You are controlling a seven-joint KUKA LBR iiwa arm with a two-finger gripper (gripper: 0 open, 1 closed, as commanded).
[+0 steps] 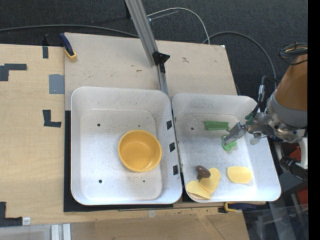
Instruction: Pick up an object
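Observation:
My gripper [243, 137] hangs over the right side of the right bin [260, 184], open, with nothing between its fingers. One finger [233, 133] points left and down, and its tip sits just above a small green piece [229, 145]. A longer green block [216, 126] lies flat a little to the upper left of that. Near the bin's front edge are a small brown object [202, 172], a yellow heart-shaped piece [206, 185] touching it, and a yellow slice [239, 174] to the right.
The left bin [90, 104] holds a yellow bowl [139, 150] near its middle right. A slanted metal pole [145, 26] comes down to the divide between the bins. Cables run behind the right bin.

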